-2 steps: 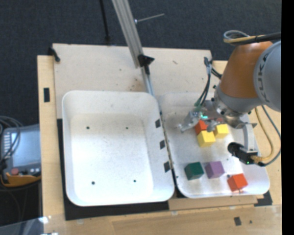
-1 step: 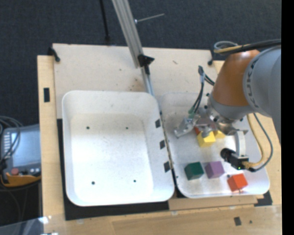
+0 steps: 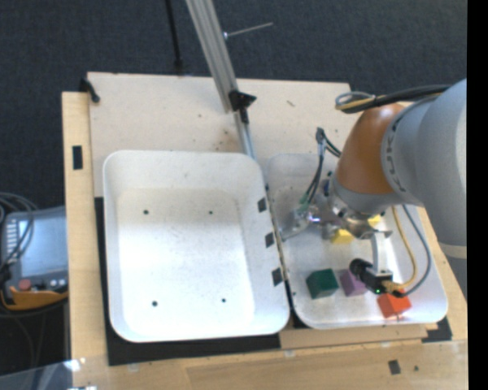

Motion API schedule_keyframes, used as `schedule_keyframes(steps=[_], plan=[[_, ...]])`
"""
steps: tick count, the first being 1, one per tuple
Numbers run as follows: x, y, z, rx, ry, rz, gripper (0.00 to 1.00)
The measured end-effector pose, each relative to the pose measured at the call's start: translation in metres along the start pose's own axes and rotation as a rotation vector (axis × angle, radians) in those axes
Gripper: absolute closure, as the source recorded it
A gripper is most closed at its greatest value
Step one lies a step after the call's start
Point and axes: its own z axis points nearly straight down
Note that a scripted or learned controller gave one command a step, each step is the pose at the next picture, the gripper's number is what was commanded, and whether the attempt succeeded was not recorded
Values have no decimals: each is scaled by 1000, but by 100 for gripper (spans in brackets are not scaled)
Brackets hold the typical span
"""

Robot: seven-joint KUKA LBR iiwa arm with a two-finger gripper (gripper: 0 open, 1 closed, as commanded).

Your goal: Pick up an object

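Blocks lie toward the near end of the right bin [image 3: 286, 173]: a green block [image 3: 322, 283], a purple block [image 3: 352, 282] just beside it, and an orange block [image 3: 393, 304] in the near right corner. A yellow block [image 3: 339, 236] sits farther back, partly under the wrist. The gripper [image 3: 299, 218] hangs low by the bin's left wall, apart from the green block. Whether it is spread or pressed together cannot be told. The left bin [image 3: 187, 242] lies alongside.
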Motion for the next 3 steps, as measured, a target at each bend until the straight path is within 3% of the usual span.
schedule_keyframes(steps=[1,2,3], plan=[[0,1,0,-4,3,0,0],[-1,2,-11,-6,3,7,100],[-7,-5,-61,-8,1,0,100]])
